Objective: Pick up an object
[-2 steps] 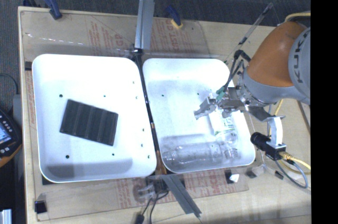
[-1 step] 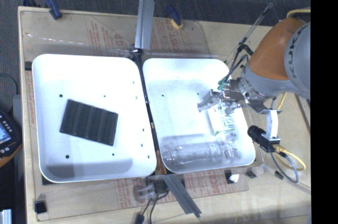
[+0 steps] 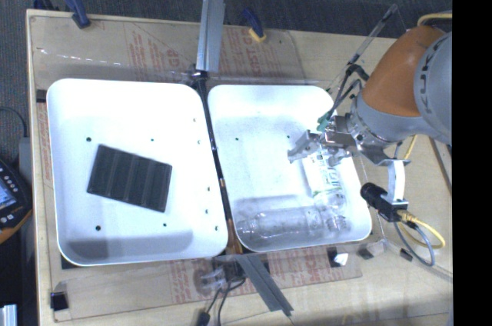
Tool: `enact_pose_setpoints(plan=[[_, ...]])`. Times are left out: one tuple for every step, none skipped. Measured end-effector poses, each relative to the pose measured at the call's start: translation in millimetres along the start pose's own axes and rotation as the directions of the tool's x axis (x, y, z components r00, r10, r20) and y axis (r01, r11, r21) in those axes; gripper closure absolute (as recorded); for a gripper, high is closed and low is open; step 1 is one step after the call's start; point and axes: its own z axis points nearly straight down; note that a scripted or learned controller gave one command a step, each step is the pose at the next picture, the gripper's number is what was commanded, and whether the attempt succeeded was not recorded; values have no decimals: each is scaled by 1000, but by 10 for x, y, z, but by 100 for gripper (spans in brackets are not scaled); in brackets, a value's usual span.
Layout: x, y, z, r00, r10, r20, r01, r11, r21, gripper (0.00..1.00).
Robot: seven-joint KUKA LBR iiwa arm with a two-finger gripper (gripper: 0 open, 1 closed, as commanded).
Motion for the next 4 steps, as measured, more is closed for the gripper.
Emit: enact_pose_setpoints(plan=[[17, 92, -40, 995, -104, 0, 104, 995, -3, 0], [9, 162, 26, 968, -251, 0, 251, 968, -2, 0], [7, 162, 26, 968, -250, 0, 250, 968, -2, 0], [-3, 216, 33, 964, -266, 2, 266, 964, -5, 0]])
